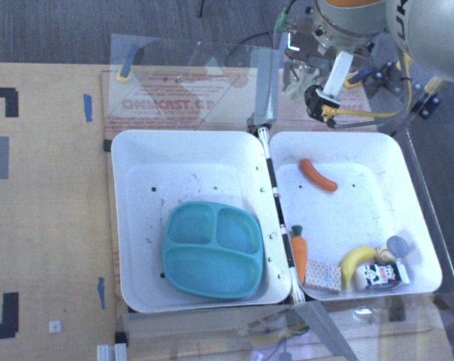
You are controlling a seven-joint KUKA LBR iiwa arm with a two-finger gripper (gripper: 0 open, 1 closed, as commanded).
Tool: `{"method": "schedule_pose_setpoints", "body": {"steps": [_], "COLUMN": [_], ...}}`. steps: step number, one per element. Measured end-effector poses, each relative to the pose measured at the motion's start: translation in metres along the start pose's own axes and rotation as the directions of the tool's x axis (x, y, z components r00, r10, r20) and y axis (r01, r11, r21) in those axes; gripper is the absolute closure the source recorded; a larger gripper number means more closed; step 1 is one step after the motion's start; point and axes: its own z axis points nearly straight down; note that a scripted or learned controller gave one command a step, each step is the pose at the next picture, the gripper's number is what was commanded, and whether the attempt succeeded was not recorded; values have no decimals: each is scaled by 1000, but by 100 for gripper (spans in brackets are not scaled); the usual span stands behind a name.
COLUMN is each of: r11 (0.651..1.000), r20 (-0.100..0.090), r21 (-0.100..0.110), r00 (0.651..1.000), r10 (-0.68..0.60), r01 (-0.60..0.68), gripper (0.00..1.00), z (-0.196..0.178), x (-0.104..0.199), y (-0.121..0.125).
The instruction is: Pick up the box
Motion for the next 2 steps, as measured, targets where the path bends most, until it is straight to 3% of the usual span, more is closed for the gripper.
{"method": "schedule_pose_setpoints", "body": {"steps": [1,2], "r11": [1000,998], "r20": [0,0], "r21": [-3,1], "r00": [1000,998], "r10": [-3,69], "r01": [3,-69], "gripper": [100,100], "z": [-81,2], "x": [-40,63], "y": [-16,-36]}}
